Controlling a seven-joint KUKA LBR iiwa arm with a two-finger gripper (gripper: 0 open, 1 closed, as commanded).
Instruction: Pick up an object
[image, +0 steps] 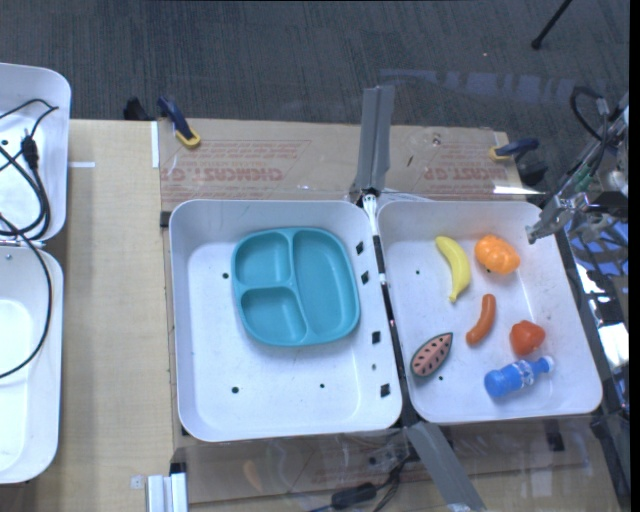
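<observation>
The bench carries 2 shallow white bins side by side. The left bin (200, 380) holds 1 teal divided plate (296, 285) with 3 compartments, lying flat toward the bin's upper middle.

The right bin (570, 395) holds 6 objects, listed left to right:
1. A slice-shaped piece with a red, seeded face (432, 354), near the bin's lower left.
2. A yellow banana (455, 265), in the upper part.
3. A reddish-orange sausage (481, 319), below the banana and just apart from it.
4. An orange fruit-like item (496, 254), just right of the banana's top end.
5. A blue bottle with a pale cap (517, 377), on its side near the lower right.
6. A red-orange rounded item (527, 337), directly above the bottle and close to it.

The gripper (545, 222) is at the right bin's upper right rim, above and right of the orange fruit-like item, well apart from all 6 objects. Whether its pincer is released or clenched cannot be told; nothing is visible in it.
</observation>
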